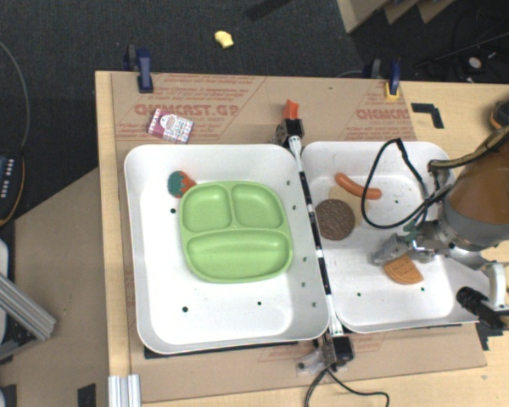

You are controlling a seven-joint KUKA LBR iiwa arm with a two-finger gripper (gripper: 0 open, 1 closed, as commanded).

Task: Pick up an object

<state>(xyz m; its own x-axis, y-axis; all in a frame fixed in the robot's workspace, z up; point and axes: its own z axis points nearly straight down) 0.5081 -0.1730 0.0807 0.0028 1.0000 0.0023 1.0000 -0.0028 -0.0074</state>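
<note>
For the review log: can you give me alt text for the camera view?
The arm's pincer is down in the right bin, right at an orange cracker, with a brown cookie and a hot dog nearby. The left bin holds a green divided plate and a small teal-and-orange toy.

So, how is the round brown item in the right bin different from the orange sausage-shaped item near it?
The brown disc is round, flat and dark; the orange sausage is long, thin and bright. The brown disc lies close to the divider between the bins, while the orange sausage lies farther back. Both lie in the right bin, apart from the gripper.
</note>
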